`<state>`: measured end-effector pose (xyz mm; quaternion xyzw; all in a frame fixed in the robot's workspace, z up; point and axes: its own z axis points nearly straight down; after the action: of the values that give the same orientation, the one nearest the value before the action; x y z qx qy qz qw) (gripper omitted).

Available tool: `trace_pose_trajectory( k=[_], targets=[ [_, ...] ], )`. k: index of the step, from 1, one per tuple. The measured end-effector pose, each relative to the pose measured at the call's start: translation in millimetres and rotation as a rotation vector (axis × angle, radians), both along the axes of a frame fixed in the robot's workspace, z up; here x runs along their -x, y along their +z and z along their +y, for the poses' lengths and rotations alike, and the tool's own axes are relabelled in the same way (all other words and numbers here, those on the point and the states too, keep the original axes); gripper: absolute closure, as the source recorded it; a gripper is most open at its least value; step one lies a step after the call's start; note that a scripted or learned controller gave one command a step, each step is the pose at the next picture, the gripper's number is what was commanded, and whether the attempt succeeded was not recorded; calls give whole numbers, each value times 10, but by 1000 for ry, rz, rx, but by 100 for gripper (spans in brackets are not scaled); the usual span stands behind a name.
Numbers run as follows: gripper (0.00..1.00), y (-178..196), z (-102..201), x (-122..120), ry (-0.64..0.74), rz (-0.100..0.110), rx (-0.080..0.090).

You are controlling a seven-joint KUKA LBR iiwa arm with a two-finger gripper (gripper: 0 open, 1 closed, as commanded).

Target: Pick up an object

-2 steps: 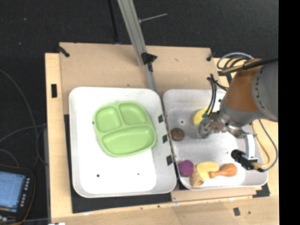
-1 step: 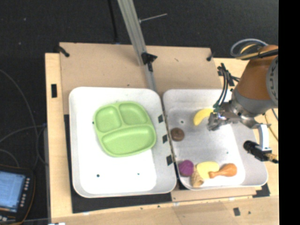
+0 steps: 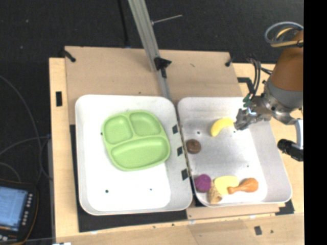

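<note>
A small yellow plastic banana [image 3: 221,126] is lying in the right white bin [image 3: 265,152], toward its far edge, its long axis slanting from near-left up to far-right. The pincer [image 3: 242,120] is hanging just beside its far-right tip; its opening cannot be told. A brown round piece [image 3: 193,146] is sitting near the left wall. A purple ball [image 3: 203,182], pale yellow block [image 3: 225,181] and orange drumstick-shaped toy [image 3: 243,187] are crowding the near edge. A green divided plate [image 3: 136,140] is resting in the left white bin [image 3: 92,188].

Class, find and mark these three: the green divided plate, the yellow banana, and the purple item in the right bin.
green divided plate [image 3: 136,141]: camera view, centre ridge between its compartments
yellow banana [image 3: 221,126]: camera view, middle of its curve
purple item [image 3: 203,182]: camera view, its top surface
</note>
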<state>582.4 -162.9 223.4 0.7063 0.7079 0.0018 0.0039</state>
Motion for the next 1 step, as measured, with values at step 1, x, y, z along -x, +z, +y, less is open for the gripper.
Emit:
trace_pose_trajectory(
  k=[1],
  targets=[
    [100,477,-16,-14,0,1,-1]
  ],
)
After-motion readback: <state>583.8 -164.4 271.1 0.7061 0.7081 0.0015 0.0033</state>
